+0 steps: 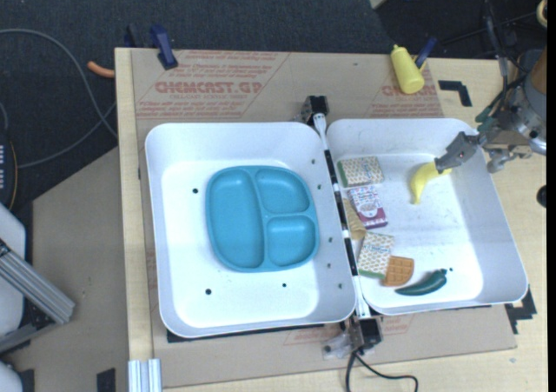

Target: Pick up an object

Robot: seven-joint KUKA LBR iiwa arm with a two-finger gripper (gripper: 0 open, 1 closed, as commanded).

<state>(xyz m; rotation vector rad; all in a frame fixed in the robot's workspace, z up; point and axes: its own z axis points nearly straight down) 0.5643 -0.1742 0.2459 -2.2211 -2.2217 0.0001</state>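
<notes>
1. Lying in the right bin (pixel 499 234), toward its upper middle: a yellow banana (pixel 422 180), curved, with its upper end pointing toward the gripper.
2. Hanging over the right bin's upper right part: the gripper (pixel 473 149), with one dark finger (pixel 453 156) reaching down-left to just beside the banana's upper end; nothing seen between the fingers, and their spread impossible to judge from here.
3. Crowding the right bin's left wall: three small packets (pixel 365 206) in a column, with a waffle-like cracker (pixel 399 271) below them.
4. Lying near the right bin's lower edge: a dark green pepper (pixel 423 283).
5. Sitting in the left bin (pixel 174 164): a blue divided plate (pixel 261 216).
6. Resting on the bench above the right bin: a yellow bottle (pixel 406 69).
</notes>
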